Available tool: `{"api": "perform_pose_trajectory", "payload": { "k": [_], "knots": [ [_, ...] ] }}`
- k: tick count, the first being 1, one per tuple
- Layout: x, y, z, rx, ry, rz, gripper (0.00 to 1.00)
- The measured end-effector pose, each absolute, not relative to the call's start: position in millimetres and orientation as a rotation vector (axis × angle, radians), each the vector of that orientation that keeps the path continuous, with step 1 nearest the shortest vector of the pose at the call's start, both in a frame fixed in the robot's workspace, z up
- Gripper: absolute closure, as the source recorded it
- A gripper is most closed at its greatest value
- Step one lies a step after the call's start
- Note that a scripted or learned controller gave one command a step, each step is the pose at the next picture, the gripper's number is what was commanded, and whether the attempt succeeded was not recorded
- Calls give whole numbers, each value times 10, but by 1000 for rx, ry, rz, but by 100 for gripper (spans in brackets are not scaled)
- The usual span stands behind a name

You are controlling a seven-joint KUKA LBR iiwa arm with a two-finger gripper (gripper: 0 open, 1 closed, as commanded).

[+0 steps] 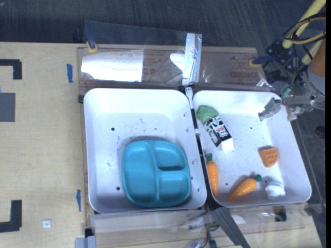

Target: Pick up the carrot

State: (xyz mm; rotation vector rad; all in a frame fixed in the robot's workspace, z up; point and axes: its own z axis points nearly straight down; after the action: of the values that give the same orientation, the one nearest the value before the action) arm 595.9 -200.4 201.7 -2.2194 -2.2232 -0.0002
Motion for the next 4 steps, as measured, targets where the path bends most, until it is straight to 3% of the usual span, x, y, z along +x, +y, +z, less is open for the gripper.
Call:
{"api": "perform_pose_trajectory", "payload": {
  "k": [1, 2, 3, 4],
  "knots": [
    [5410, -1358, 1514, -2087, -2344, 1, 0],
    [5015, -700, 1846, -2257, -2181, 0, 0],
    [4790, -933, 1591, -2113, -2321, 2, 0],
    [4815, -968, 875, -2157, -2295, -6, 0]
  ]
}}
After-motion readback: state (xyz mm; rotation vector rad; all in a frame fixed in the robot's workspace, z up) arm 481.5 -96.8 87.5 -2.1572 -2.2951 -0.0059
